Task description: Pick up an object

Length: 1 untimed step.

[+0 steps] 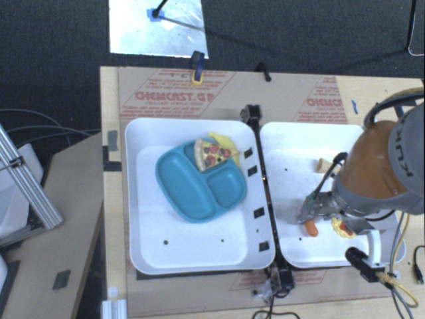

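In the right bin [292, 145], my gripper [312, 212] is down near the front, at a small orange piece [311, 228] that lies on the bin floor just below the fingertips. A yellow and red toy [342, 228] lies right beside it, partly under the wrist. A small tan block [323, 165] rests farther back in the same bin. Nothing shows clearly between the fingers.
The left bin [153, 244] holds a blue divided tray [199, 188] with a pizza slice toy [212, 153] and a yellow piece [224, 141] at its back edge. A black divider [262, 191] runs between the bins. The arm's grey and orange body covers the right bin's right side.
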{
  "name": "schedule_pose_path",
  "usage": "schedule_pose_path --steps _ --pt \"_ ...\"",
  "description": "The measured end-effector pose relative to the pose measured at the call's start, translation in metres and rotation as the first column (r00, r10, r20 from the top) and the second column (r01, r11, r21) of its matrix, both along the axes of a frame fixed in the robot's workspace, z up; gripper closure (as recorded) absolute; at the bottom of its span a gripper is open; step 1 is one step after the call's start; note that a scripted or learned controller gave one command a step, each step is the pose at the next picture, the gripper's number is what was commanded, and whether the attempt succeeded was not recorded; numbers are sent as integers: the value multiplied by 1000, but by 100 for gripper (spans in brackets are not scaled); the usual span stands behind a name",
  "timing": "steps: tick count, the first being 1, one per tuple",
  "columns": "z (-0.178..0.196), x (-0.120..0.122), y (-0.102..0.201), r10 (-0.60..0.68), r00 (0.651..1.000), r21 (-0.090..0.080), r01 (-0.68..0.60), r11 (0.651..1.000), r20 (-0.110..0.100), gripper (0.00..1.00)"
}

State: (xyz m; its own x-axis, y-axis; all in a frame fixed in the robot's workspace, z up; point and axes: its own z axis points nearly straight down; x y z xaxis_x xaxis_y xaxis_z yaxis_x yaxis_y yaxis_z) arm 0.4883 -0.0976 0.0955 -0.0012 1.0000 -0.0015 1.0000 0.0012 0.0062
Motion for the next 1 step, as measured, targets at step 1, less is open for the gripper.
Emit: schedule_pose_path --steps 1 --pt "95 114 92 14 1000 5 -14 1000 13 100"
